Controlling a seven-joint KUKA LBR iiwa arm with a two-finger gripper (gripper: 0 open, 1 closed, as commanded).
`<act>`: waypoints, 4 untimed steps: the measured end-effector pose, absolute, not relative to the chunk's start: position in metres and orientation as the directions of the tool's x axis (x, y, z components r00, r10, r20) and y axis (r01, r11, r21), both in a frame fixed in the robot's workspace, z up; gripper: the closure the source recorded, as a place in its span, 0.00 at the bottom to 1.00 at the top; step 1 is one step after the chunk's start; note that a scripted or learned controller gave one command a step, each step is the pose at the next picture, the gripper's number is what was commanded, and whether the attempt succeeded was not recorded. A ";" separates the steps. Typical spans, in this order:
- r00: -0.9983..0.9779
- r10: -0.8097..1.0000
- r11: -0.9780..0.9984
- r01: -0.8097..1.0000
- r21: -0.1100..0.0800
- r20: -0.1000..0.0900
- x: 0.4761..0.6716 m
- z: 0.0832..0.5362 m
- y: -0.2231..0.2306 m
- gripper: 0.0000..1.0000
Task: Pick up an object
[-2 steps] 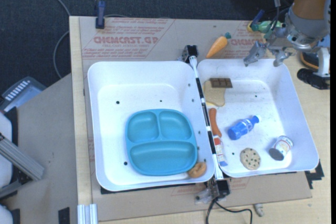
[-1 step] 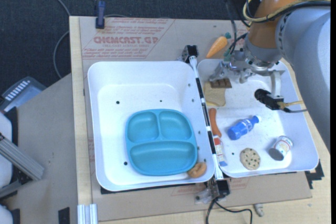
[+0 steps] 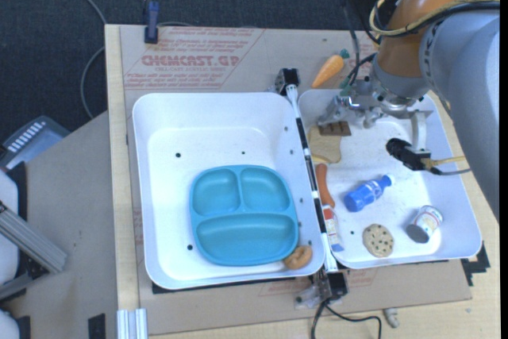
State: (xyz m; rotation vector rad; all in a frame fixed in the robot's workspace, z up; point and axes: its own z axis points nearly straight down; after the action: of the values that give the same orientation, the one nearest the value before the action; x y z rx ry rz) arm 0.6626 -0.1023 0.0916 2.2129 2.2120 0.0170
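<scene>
gripper (image 3: 353, 111): hanging over the 11 o'clock corner of the right bin (image 3: 452, 202), on my grey arm (image 3: 468, 52), which is reaching in from 3 o'clock. i cannot tell whether it is released or clenched.

objects for picking, all lying in the right bin:
- brown piece (image 3: 334, 128): sitting just at 8 o'clock of my gripper, at the top edge of the tan slab. i cannot tell whether my gripper is touching it.
- tan slab (image 3: 328, 148): lying flat against the bin's 10 o'clock wall.
- sausage (image 3: 321, 182): lying along the 9 o'clock wall, pointing 12 to 6, just below the tan slab.
- tube (image 3: 332, 234): lying along the same wall at 7 o'clock, below the sausage.
- blue bottle (image 3: 367, 193): lying on its side near the bin's middle, cap pointing to 2 o'clock.
- cookie (image 3: 379, 240): lying flat at 6 o'clock, apart from the bottle.
- small can (image 3: 425, 224): lying tipped at 5 o'clock, near the cookie.

other entries:
- left bin (image 3: 198, 131): holding a blue divided plate (image 3: 242, 214) toward its 5 o'clock side.
- brown bun (image 3: 298, 256): resting at the plate's 4 o'clock corner, touching its edge.
- carrot (image 3: 328, 70): lying on the bench (image 3: 190, 59), outside the right bin, at 11 o'clock of my gripper.
</scene>
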 end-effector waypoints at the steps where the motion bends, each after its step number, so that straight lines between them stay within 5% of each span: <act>1: 0.001 1.000 -0.001 1.000 0.015 -0.004 0.656 0.091 -0.093 0.00; 2: -0.001 1.000 0.001 1.000 0.010 -0.002 0.669 0.089 -0.092 0.00; 4: 0.001 1.000 -0.001 1.000 0.009 -0.002 0.662 0.089 -0.092 0.00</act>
State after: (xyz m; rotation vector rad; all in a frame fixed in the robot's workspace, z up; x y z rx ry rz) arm 0.6616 -0.0920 0.0888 2.2168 2.2148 0.0082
